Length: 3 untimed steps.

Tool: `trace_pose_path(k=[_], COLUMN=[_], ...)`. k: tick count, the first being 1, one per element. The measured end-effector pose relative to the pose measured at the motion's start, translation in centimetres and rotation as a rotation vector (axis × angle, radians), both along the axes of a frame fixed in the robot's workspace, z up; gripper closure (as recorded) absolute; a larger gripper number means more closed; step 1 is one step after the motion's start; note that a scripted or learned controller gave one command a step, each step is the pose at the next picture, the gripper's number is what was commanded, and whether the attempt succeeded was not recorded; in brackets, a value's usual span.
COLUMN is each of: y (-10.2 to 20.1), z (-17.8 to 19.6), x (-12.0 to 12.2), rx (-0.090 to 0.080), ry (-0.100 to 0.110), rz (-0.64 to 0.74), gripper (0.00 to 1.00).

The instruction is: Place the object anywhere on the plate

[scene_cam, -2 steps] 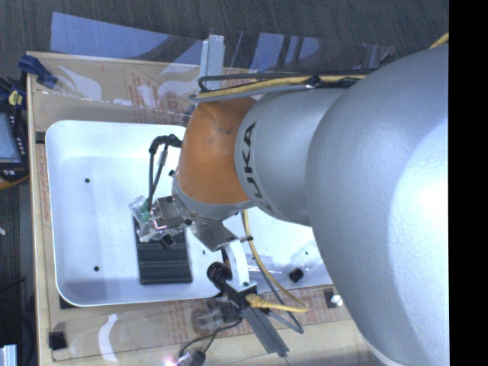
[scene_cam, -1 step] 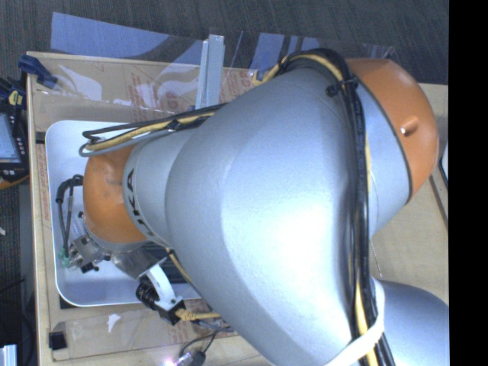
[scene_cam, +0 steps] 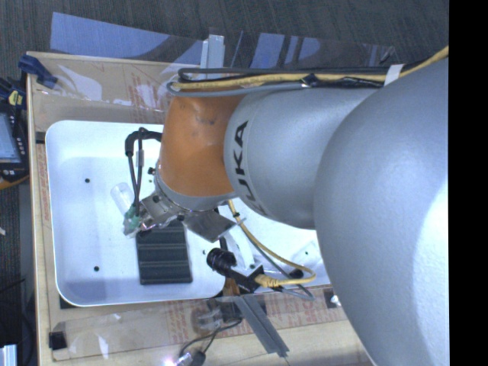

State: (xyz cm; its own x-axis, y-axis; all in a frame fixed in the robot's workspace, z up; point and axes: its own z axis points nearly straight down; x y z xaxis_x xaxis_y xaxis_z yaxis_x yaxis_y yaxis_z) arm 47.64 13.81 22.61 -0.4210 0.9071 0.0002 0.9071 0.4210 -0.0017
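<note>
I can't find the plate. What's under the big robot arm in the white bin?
Under the arm, the white bin shows a dark ribbed block and a small clear thing. The arm covers the rest, so no plate can be seen.

The arm point(scene_cam: 305, 151) covered most of the bench, so the bin to the right of the gripper point(scene_cam: 152, 223) was almost wholly hidden, and its contents could not be told. The left bin point(scene_cam: 76, 204) lost its right part under the orange band. The gripper's fingers were too dark and blurred to tell how they stood. A small clear object point(scene_cam: 122, 197) just left of the gripper was too faint to identify. The arm's base ran off the right edge.
</note>
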Motion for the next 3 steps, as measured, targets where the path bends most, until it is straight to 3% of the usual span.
trace_pose_path(k=[1, 2, 3], y=[1.2, -1.3, 4.2], z=[4.3, -5.9, 5.4], x=[14.7, 10.4, 13.0], rx=[0.001, -0.002, -0.001], ry=[0.000, 0.005, 0.000], rz=[-0.118, -0.296, -0.575], gripper=[1.00, 1.00, 1.00])
